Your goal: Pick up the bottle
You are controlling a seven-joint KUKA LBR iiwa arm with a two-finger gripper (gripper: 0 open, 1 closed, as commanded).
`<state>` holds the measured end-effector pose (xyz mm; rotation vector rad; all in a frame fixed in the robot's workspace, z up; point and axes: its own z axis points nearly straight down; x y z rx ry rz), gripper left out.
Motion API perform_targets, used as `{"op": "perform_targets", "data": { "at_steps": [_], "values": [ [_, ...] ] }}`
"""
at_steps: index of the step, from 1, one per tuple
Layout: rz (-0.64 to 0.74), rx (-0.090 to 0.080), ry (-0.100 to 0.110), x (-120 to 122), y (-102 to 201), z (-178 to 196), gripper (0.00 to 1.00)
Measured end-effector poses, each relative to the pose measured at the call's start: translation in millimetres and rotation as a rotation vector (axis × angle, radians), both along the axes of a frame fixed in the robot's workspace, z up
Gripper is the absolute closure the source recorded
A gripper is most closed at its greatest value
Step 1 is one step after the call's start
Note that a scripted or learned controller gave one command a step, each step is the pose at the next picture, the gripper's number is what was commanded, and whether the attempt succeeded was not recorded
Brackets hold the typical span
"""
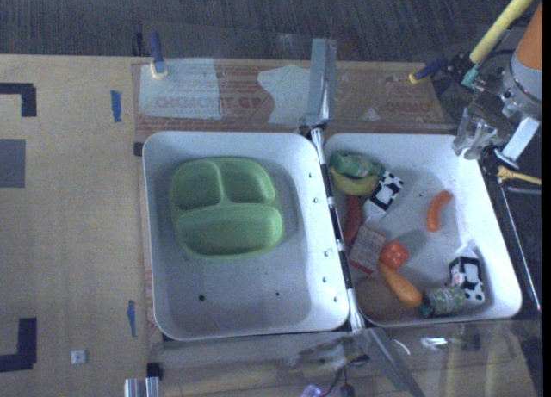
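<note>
The small green-labelled plastic bottle [446, 300] lying down looks light, slippery; grasp mid-body; two-finger gripper [476, 141] state unclear

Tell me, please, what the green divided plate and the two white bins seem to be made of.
The green divided plate looks like moulded plastic with a matte finish: even colour, soft rounded ridges, no sharp glints. The left bin and right bin look like thin formed plastic, smooth and slightly glossy, with rounded corners; painted metal cannot be excluded.
</note>
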<state>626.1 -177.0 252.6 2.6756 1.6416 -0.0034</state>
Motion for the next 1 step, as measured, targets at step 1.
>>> {"op": "perform_targets", "data": {
  "at_steps": [1],
  "values": [
    [-0.112, 0.001, -0.002, 7.2, 1.7, -0.4, 1.0]
  ]
}}
